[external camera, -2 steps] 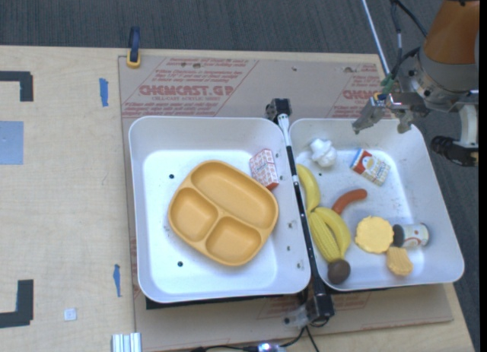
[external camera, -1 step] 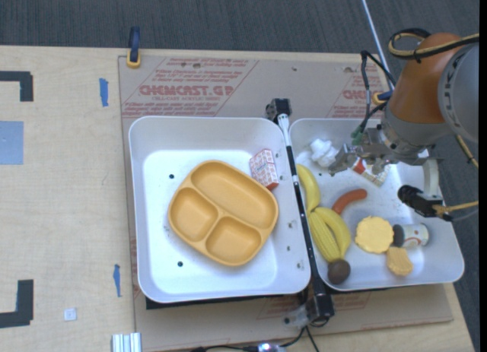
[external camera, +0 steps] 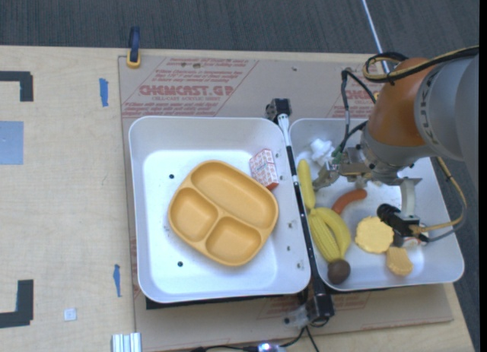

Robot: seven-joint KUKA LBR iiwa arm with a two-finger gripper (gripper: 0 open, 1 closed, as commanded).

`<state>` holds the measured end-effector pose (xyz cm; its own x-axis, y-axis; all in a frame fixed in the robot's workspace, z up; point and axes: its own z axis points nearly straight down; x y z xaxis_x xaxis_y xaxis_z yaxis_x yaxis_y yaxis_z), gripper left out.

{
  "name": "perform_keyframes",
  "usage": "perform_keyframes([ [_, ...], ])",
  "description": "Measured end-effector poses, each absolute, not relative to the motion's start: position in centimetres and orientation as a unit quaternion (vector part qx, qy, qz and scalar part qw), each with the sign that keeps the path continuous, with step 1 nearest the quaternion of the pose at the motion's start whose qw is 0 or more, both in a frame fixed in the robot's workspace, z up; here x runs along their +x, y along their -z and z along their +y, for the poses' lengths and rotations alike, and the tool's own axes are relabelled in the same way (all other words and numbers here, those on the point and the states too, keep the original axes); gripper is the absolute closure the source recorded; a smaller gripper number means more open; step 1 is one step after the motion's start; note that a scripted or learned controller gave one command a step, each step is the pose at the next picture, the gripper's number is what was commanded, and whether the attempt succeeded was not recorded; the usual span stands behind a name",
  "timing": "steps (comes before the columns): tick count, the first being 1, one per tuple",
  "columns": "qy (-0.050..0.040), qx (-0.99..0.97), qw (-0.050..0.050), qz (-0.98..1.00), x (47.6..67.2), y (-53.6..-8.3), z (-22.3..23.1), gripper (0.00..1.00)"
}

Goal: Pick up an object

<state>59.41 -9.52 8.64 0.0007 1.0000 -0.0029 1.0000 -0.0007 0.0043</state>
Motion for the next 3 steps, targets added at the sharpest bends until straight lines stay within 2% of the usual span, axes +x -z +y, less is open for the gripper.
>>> perform_keyframes([
  [1, -0.002, 0.708, 0.004, 0.707, 59.5, -9.8, -9.5, 1.0],
  [2, 0.0002, 0.708, -0.001, 0.707, 52.3, -16.6, -14.6, 1.0],
  [3, 0.0, 0.707, 0.002, 0.707, 50.4, -17.7, -22.3, 1.0],
])
